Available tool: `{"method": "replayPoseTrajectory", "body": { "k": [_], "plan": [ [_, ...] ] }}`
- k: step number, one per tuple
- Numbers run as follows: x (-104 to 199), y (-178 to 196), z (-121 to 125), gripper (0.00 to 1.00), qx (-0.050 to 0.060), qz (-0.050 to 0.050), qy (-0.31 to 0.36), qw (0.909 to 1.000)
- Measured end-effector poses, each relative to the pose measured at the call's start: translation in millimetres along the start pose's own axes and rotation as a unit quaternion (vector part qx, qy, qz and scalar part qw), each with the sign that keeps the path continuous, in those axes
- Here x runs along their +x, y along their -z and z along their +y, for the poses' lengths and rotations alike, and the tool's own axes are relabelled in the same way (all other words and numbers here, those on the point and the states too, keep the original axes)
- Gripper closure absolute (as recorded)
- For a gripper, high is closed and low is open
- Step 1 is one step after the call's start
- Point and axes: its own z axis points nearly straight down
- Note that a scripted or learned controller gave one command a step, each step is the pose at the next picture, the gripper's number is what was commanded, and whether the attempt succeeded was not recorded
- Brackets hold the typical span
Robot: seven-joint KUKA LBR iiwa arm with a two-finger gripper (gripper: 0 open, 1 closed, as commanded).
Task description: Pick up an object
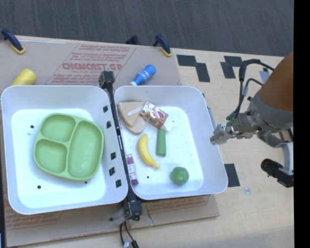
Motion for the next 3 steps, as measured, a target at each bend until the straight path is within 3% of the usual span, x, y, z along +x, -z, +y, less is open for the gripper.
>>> {"method": "replayPoseTrajectory", "body": {
  "k": [1, 2, 3],
  "plan": [
    [0, -27, 52, 1.0, 0.001, 0.0, 0.0, 1.0],
    [74, -60, 10, 1.0, 0.003, 0.001, 0.001, 1.0],
    [74, -59, 10, 0.0, 0.003, 0.001, 0.001, 1.0]
  ]
}}
